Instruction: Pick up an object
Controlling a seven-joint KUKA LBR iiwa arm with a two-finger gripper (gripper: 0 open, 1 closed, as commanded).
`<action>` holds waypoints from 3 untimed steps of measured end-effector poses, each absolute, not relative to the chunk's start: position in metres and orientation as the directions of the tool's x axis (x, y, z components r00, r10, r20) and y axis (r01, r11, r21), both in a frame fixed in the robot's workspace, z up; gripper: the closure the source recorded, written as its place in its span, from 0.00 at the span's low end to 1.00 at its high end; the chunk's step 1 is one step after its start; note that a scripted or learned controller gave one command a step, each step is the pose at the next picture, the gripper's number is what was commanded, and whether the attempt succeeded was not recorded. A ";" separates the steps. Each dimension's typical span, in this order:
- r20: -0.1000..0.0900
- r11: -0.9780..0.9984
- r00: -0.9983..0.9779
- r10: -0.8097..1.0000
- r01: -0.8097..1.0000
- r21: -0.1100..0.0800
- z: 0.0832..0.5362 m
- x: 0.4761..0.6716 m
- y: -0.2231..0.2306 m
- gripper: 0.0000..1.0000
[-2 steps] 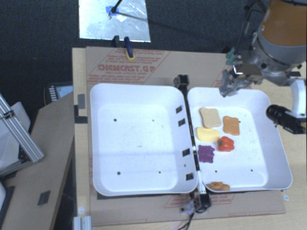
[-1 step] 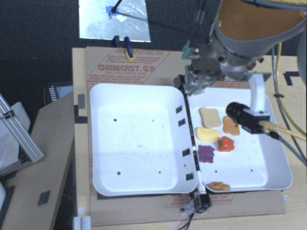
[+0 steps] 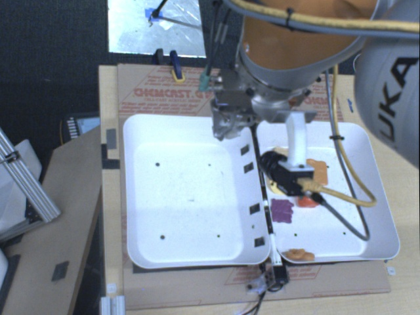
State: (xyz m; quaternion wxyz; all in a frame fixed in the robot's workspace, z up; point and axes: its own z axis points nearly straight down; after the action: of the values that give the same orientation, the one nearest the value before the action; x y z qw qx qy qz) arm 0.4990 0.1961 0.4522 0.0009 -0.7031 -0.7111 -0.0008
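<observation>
Several small objects lie in the right bin (image 3: 371, 231): a purple piece (image 3: 281, 210) near the divider, an orange block (image 3: 318, 170), a red piece (image 3: 308, 202) and a yellow piece (image 3: 278, 188) partly hidden by the robot. An orange-brown piece (image 3: 298, 255) rests at the bin's front rim. My gripper (image 3: 225, 127) hangs over the far right corner of the left bin (image 3: 184, 195), close to the divider. It is apart from all of the objects, and nothing shows in its grasp.
The arm's large orange and grey body covers the far part of the right bin. A yellow cable (image 3: 348, 195) loops over that bin. Clamps (image 3: 176, 67) stand behind the left bin on the cardboard base. An aluminium frame (image 3: 26, 182) stands off to the left.
</observation>
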 end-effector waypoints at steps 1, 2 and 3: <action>0.000 -0.001 0.001 1.000 1.000 0.002 0.453 0.486 0.157 1.00; 0.005 0.006 -0.006 1.000 1.000 0.011 0.540 0.487 0.176 1.00; 0.002 0.008 -0.008 1.000 1.000 0.002 0.535 0.486 0.217 1.00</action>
State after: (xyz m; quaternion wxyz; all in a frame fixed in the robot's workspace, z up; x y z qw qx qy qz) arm 0.4860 0.2170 0.5349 0.0002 -0.7044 -0.7098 -0.0015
